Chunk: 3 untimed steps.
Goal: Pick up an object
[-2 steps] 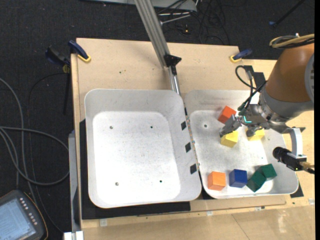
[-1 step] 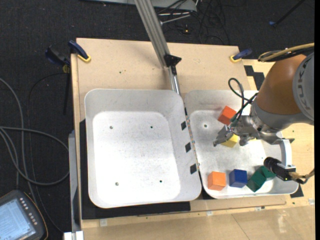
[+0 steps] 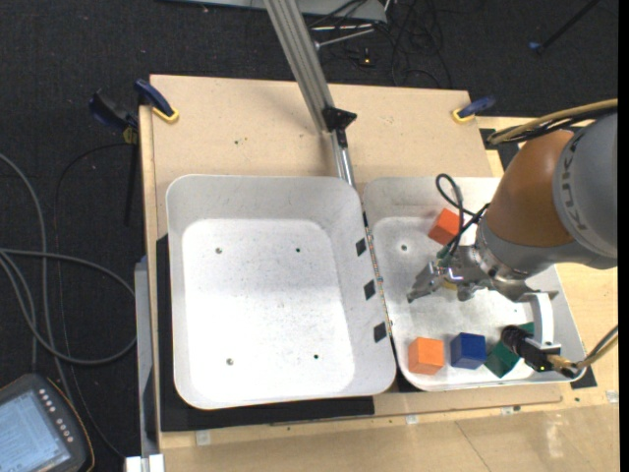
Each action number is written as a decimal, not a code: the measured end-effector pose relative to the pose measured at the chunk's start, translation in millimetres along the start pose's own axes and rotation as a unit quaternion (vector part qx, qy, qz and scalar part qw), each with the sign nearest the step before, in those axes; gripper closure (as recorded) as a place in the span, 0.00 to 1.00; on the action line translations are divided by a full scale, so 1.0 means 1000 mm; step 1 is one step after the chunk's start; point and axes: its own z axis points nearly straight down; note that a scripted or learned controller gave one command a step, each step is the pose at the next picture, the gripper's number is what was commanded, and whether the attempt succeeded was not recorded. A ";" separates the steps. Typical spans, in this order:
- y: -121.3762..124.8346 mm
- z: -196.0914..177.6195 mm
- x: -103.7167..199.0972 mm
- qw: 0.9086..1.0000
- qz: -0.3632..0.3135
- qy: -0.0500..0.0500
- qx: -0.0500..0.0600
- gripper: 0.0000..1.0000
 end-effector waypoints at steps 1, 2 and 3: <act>0.000 0.026 0.000 1.000 0.000 -0.001 -0.002 0.00; 0.001 0.015 0.000 1.000 0.000 -0.001 -0.004 1.00; 0.003 -0.027 0.002 1.000 -0.001 -0.001 -0.006 1.00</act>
